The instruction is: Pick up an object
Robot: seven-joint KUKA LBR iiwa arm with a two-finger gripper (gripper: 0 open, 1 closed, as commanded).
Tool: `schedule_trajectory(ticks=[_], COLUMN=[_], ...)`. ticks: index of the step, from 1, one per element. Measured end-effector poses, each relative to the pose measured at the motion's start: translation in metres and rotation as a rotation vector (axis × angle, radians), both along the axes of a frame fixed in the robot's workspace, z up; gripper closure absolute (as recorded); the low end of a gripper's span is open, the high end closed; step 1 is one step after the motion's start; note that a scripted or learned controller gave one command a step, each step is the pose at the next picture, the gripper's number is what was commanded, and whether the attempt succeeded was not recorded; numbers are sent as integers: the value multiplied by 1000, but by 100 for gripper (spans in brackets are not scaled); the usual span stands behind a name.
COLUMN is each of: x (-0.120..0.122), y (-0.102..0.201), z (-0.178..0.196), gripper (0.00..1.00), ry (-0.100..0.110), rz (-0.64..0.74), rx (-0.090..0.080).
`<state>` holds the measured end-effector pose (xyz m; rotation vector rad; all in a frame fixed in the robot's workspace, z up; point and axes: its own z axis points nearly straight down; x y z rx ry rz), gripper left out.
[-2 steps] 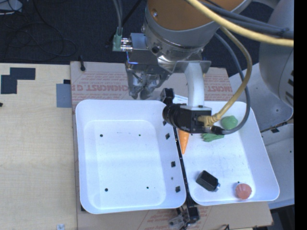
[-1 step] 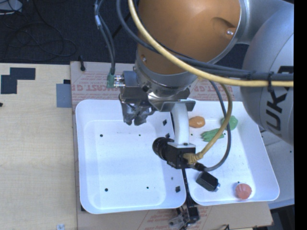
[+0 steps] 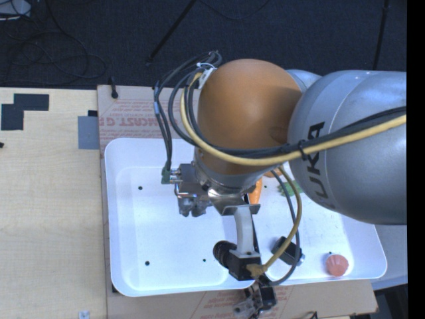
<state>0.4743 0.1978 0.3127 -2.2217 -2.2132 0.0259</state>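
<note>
A small red round object [image 3: 337, 264] lies in the right near corner of the white bin [image 3: 153, 244], on the bin's floor and close to its rim. It is free and lies apart from the other things. Further back in the same bin, a small orange piece [image 3: 255, 193] and a small green piece [image 3: 289, 190] show at the edge of the arm, both partly hidden by it, so their shapes are not clear. The end effector [image 3: 255, 299] is seen low at the near rim of the bin, over the edge of the cardboard [image 3: 133, 121], left of the red round object and well apart from it. It is dark and blurred here, and I cannot tell if it is open or closed. The grey arm [image 3: 352, 145] with its orange band [image 3: 246, 111] reaches in from the right and covers much of the middle of the bin. The cardboard with red print lies under the bin, and to the left is the pale wooden surface [image 3: 46, 211] with some dark patches on it.
</note>
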Motion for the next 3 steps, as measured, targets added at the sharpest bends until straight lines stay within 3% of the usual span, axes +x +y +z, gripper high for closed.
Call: schedule_trajectory(ticks=[1, 2, 3], x=[3, 82, 162], y=[43, -35, -53], z=[-232, -224, -101], gripper=[100, 100, 100], ry=[-12, -16, -28], rz=[2, -2, 1], rx=[6, 6, 8])
